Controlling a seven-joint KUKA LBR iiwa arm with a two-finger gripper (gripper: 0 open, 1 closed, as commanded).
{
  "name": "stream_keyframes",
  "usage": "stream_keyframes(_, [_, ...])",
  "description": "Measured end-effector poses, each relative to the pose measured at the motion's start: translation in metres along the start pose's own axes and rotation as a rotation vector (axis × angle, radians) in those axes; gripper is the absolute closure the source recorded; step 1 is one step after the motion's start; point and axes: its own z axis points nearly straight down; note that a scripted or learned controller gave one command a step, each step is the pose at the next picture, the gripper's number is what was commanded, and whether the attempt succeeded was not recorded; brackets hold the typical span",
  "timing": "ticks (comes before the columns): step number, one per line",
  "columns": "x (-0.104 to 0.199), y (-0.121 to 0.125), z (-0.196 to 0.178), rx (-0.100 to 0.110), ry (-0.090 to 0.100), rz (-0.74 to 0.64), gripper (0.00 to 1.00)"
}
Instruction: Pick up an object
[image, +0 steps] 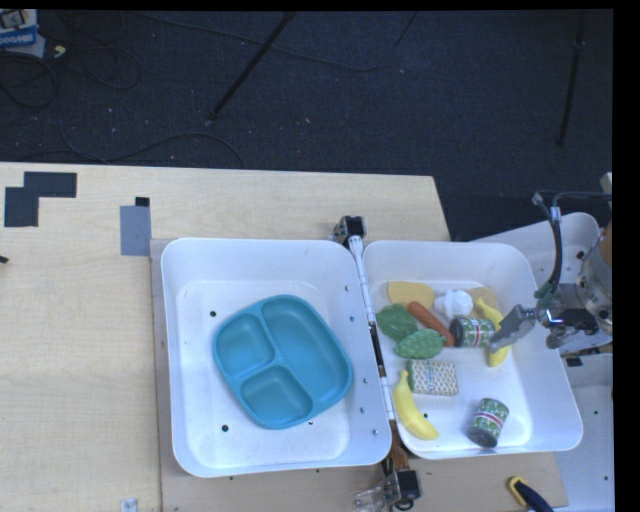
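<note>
Here, over the right bin (545, 300), just right of the small can (474, 332) lying on its side, long axis pointing toward the hand (508, 335). Unclear whether open or closed. Short reach leftward needed; banana (491, 322) crowding close behind.

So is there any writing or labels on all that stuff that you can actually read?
None can be read.
Upright can near the gripper: patterned label, too blurred.
Can lying on its side: green label, too blurred.
Small box: speckled print, no legible words.
Blue and white item on the floor, top left corner: print too small.
Blue tray: no text.
</note>
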Motion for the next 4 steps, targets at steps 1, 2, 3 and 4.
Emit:
stream_keyframes(1, [-0.037, 0.076, 0.053, 0.001, 0.001, 0.000, 0.00])
stream_keyframes(2, [-0.051, 0.125, 0.079, 0.001, 0.001, -0.004, 0.00])
stream_keyframes(3, [-0.051, 0.109, 0.178, 0.002, 0.001, -0.001, 0.00])
stream_keyframes(4, [-0.026, 0.159, 0.182, 0.000, 0.001, -0.002, 0.00])
